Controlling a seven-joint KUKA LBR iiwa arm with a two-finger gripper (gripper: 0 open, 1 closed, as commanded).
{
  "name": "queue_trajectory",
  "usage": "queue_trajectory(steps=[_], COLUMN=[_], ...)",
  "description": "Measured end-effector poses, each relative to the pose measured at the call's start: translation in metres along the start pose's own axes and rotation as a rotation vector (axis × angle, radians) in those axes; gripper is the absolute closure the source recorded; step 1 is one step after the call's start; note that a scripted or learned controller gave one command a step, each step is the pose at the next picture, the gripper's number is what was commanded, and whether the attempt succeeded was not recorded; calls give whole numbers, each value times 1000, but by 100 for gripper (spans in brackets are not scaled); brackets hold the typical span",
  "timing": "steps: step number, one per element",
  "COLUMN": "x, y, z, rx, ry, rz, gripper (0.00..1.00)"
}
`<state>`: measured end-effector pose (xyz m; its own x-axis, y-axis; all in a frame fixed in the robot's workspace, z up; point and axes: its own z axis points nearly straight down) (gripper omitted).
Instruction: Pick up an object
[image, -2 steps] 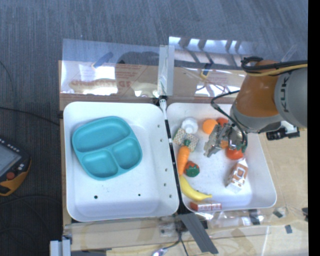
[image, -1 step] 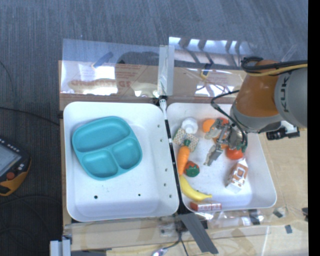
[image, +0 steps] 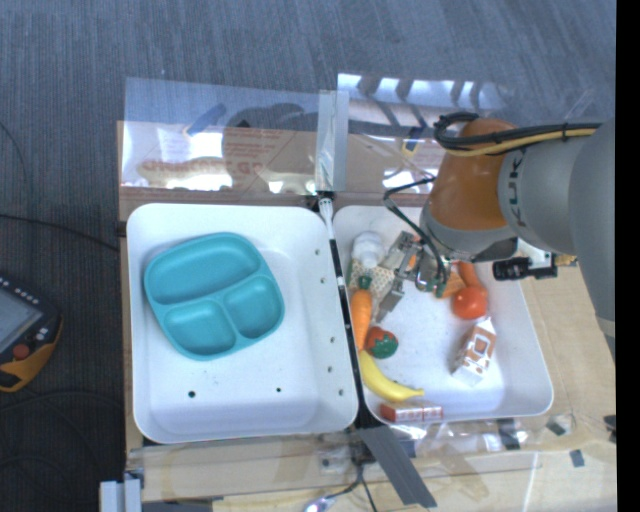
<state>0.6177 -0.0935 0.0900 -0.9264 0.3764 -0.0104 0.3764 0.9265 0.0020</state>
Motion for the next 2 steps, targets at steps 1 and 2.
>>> queue_trajectory(steps=[1,2], x=[35,73], y=[-36,-69], z=[-1,-2], rx=[0,-5], ry=[-4,-8], rz=[24,222], gripper=[0,0])
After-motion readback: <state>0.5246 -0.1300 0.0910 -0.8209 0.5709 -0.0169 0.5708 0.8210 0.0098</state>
